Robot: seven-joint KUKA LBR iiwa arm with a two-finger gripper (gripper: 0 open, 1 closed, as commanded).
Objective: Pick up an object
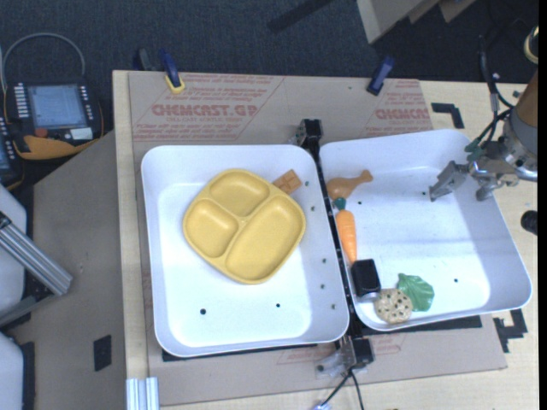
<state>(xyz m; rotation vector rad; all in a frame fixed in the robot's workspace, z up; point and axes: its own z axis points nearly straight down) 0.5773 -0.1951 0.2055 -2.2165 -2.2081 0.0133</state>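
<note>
Cookie (392,305) and green leafy piece (418,290) sit at near edge of right bin (479,254), touching each other; black block (366,276) just beside them. Carrot (345,234) lies along bin's left wall, chicken leg (349,183) beyond it toward far-left corner. Yellow divided plate (245,225) fills left bin (171,229). Gripper (464,182) hovers near far-right corner, fingers apart, holding nothing. I judge carrot best target: isolated, slim. I'd approach from above, jaws straddling its width, clear of wall.
</note>
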